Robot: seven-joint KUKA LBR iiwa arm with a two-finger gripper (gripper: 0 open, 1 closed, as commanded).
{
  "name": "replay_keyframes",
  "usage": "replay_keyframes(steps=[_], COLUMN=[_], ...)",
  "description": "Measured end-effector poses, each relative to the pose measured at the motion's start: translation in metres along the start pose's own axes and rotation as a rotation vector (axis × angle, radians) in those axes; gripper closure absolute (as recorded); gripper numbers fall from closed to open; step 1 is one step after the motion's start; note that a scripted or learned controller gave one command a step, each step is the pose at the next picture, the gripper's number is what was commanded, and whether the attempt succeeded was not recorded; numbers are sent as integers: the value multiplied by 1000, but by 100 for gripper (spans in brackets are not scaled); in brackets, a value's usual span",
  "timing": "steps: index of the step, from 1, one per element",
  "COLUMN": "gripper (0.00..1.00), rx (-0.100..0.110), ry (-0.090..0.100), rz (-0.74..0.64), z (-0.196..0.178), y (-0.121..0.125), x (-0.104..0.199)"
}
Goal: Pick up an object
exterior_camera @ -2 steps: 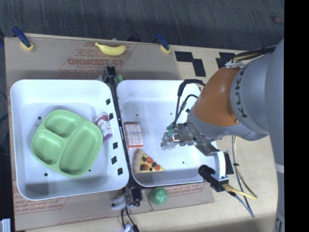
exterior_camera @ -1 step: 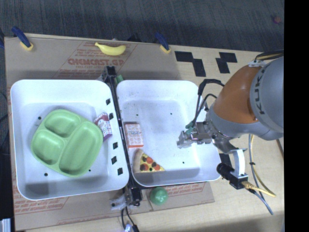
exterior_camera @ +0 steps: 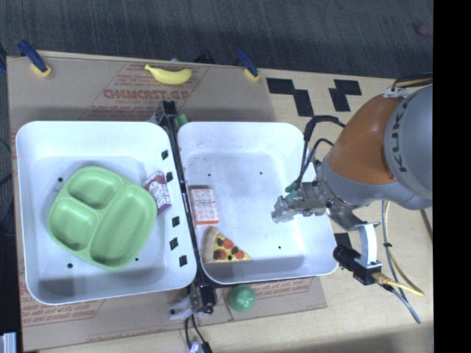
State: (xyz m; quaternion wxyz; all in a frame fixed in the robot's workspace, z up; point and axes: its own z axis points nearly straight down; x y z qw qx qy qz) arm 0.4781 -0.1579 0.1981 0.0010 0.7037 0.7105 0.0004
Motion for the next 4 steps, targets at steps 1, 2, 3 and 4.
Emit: replay_keyframes(steps=[1, 2, 3, 4], gripper=[0, 0, 0, 0], rx=[0, 5, 6, 3], ry=[0, 1, 3, 2], rz=[0, 3, 3, 5], z=[0, 60, 107, 106], y=[0, 50, -3, 63], x=[0, -31, -28, -54])
